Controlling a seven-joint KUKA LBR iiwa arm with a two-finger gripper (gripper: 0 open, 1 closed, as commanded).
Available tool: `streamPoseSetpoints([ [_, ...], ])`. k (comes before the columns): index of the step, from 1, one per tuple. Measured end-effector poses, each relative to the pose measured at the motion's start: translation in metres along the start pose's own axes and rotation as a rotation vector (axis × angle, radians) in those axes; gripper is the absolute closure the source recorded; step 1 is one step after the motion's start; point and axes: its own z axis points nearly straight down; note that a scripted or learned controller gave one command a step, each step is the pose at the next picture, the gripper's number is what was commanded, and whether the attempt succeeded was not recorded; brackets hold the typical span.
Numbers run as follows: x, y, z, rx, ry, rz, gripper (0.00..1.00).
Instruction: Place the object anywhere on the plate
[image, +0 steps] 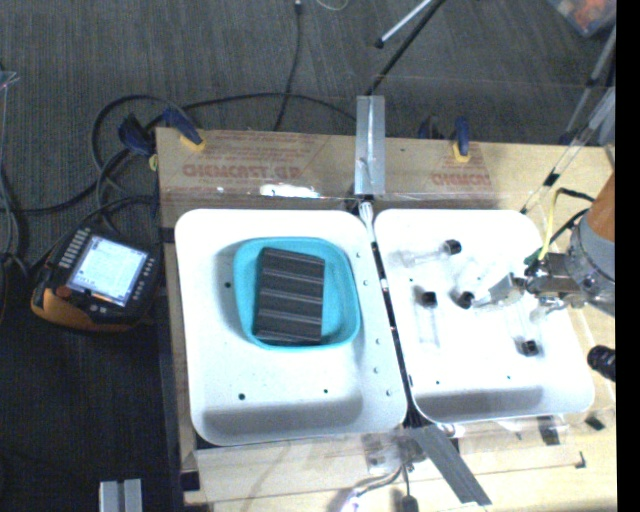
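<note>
Object (289, 294) – one, dark, ribbed, on one plate (347, 300), perhaps four small black-capped items (452, 246).

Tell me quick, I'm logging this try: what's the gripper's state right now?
Gripper: over the right bin; open or closed cannot be told, and no object is visibly held.

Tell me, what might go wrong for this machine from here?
Two risks, judging by the view. The gripper is over the right bin among several small clear pieces with black caps, which look hard to grip. The blue plate in the left bin already bears a dark ridged block, leaving little bare plate.
</note>
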Motion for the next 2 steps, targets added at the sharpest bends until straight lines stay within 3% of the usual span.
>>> streamPoseSetpoints([
  [1,0.05,-0.004,0.1,0.002,0.001,0.008,0.0],
  [2,-0.017,0.001,0.069,-0.001,-0.001,-0.14,0.0],
])
